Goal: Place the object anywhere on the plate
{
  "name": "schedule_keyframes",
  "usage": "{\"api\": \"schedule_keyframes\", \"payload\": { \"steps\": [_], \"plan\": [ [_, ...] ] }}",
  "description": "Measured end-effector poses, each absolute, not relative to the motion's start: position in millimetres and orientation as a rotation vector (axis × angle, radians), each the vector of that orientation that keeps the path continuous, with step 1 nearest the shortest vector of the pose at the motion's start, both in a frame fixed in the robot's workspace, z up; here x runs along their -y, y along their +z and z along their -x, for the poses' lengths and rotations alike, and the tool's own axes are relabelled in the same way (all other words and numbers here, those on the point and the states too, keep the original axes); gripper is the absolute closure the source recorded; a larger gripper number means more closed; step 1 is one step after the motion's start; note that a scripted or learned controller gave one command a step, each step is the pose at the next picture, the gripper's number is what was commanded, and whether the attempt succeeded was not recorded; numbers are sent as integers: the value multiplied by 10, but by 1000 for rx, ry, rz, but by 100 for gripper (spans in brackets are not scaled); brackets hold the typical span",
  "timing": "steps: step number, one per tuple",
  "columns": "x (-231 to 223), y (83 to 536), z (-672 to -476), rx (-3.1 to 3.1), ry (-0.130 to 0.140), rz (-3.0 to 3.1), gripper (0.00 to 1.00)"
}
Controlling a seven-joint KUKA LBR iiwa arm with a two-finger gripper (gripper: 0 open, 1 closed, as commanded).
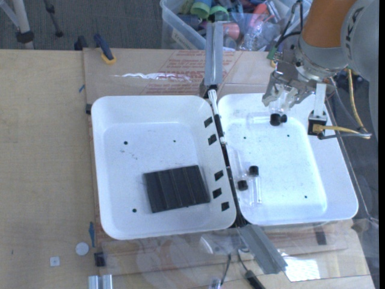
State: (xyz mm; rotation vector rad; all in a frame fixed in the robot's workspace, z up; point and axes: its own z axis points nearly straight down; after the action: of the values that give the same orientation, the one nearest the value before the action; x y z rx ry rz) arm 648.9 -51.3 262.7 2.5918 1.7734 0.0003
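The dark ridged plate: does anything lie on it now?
No. The dark ridged plate in the left bin is bare; only its ridges show.

Legible text: none.

Item 1: cardboard sheet (174, 71) on the table (42, 161), lying under the far edges of the two bins. It carries red printing in several lines near its middle, running toward the far edge of the left bin (111, 110). The letters are too small and blurred to read; no word, brand or number can be made out.

Item 2: pale streak beside the red print on the same sheet; it may be tape or glare, and carries no readable characters.
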Motion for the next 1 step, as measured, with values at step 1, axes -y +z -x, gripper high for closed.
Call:
{"api": "schedule_keyframes", "payload": {
  "steps": [1],
  "plan": [
    [-512, 2862, -6668, -1849, 2, -2539, 100]
  ]
}}
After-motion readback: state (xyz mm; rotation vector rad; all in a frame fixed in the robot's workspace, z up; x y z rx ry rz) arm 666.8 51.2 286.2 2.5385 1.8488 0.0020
